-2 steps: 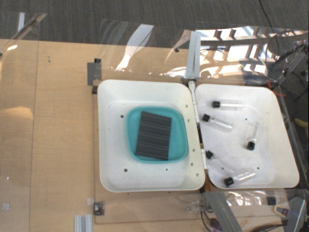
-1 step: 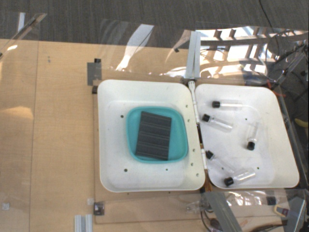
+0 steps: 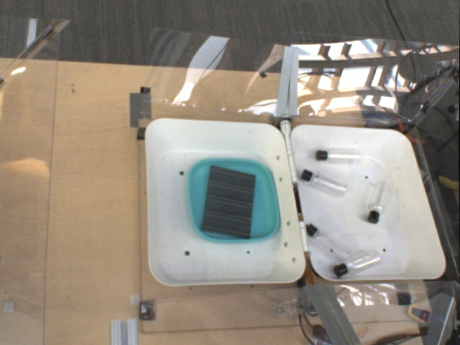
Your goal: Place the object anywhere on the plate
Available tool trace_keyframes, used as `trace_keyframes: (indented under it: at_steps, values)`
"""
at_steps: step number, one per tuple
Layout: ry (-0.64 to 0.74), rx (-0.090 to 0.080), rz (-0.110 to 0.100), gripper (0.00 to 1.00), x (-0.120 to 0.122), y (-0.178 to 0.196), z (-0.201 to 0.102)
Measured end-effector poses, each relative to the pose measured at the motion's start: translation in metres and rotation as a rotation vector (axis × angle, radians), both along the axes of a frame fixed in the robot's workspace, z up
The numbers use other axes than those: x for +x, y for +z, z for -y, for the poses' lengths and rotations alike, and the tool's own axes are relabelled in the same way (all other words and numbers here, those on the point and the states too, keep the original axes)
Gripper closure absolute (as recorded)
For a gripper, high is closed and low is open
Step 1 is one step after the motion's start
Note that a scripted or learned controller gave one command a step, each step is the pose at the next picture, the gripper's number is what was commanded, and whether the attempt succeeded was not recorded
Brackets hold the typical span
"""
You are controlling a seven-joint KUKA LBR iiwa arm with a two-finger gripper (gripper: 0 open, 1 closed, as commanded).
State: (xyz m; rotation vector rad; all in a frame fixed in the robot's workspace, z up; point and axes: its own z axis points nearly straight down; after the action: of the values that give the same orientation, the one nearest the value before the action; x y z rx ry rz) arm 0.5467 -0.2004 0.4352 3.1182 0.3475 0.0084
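A dark grey ribbed block (image 3: 228,202) lies flat on the teal plate (image 3: 269,208), which sits in the middle of the left white bin (image 3: 165,192). The block's long axis runs from the far side of the bin toward the near side, leaning a little so that its far end sits slightly right of its near end; the ribs cross it the short way. It lies wholly within the plate's rim. No statement can be made about the pincer's opening or hold, nor about how the block lies relative to it. In the right white bin (image 3: 402,164) five clear vials with black caps (image 3: 329,183) lie scattered, well apart from the plate, on the wooden surface (image 3: 72,192)
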Motion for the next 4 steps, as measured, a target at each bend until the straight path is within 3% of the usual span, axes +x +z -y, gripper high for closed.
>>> trace_keyframes:
  at_steps: [4]
  values:
    - [0.000, 0.000, 0.000, 0.00, 0.0000, 0.0001, 0.0000]
